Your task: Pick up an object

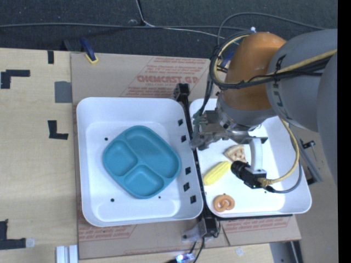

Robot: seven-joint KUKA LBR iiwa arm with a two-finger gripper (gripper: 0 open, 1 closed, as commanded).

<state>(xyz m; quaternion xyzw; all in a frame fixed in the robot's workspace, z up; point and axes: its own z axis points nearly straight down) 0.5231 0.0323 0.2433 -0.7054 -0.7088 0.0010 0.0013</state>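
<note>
Corn cob [216, 172] lies loose in right bin [290, 201], lower centre of frame, beside pretzel [224, 203] and cracker [236, 153]. End effector [208, 136] low over bin's left edge, likely lining up grasp; finger state unclear. Blue divided plate [141, 161] in left bin [93, 114].

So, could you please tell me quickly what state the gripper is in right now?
Gripper: low over the right bin, near the corn; its state cannot be told.

- My arm [307, 75] enters from the frame's right, orange band at upper centre-right.
- My gripper [211, 133] hangs at centre, pointing down-left.
</note>
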